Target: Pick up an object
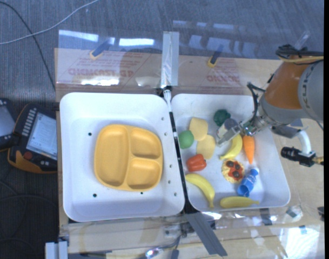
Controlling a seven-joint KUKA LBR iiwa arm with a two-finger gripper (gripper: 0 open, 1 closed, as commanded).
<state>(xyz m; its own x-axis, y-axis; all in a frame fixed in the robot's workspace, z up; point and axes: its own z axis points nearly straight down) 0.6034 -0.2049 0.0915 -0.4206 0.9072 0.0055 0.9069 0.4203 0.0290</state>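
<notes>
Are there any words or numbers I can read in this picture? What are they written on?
Red print on the clear panel behind the left bin: reversed and too blurred to read.
Red print on the clear panel behind the right bin: also reversed and blurred, unreadable.
Screen of the handheld controller on the floor: too small to read.
No text shows on the toys or the yellow tray.

Bright, even light falls from above, and the white bins (115, 104) look nearly washed out. Pale glare streaks the clear panels (126, 63) behind them. Shadows are soft and short; the darkest lies on the floor (24, 58) at left. Focus is moderately soft overall, with fine detail smeared.
</notes>
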